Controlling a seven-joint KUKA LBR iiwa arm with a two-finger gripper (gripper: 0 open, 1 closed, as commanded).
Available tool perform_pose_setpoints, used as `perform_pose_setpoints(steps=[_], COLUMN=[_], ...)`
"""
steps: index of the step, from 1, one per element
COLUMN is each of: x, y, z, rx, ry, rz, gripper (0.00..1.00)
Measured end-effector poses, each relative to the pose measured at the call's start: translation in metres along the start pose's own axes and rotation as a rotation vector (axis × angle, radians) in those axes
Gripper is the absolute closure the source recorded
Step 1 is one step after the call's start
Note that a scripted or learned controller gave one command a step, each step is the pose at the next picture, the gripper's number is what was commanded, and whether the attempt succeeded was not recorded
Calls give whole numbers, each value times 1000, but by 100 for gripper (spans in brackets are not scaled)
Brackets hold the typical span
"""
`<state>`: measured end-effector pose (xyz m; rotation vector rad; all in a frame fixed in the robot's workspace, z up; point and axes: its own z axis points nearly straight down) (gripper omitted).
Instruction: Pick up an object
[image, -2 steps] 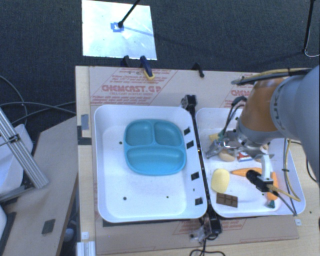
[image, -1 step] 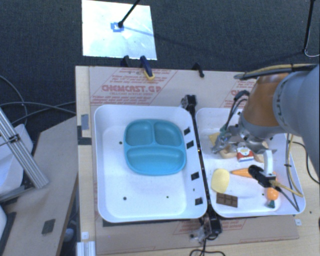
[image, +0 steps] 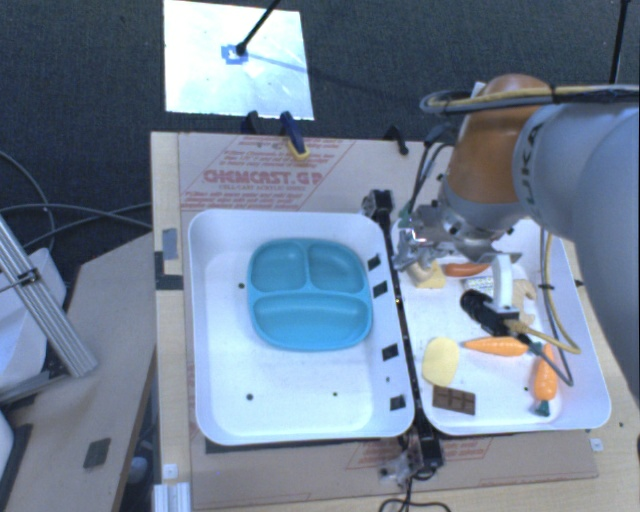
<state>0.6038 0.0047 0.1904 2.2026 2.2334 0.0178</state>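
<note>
The arm (image: 560, 150) reached in from the right and hung over the far left corner of the right bin (image: 500, 405), with the gripper (image: 413, 250) low and close against the seam between the two bins. Its metal end was small and partly masked by the wrist above it, so it could not be told whether it stood open or closed, nor whether anything was clamped in it. The nearest object was a pale yellow piece (image: 432, 277), which lay on the bin floor just beside the gripper on its near side; whether the two touched could not be made out. A reddish sausage-shaped piece (image: 466, 268) lay just to the right of the pale one, half under the wrist. The other objects sat farther toward the near edge, apart from the gripper: a carrot (image: 493, 347) lay crosswise in the middle of the bin, a second carrot (image: 543, 380) pointed toward the near right corner, a yellow lump (image: 440, 361) rested near the seam, and a brown chocolate bar (image: 453, 402) lay flat just in front of that lump. In the left bin (image: 290, 390) a blue divided plate (image: 308, 295) sat right way up toward the far side, well apart from the gripper.
</note>
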Motion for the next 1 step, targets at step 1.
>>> perform_pose_setpoints(steps=[1], x=[-8], y=[-20], z=[-27], rx=[8], ry=[-4], rz=[13], gripper=[100])
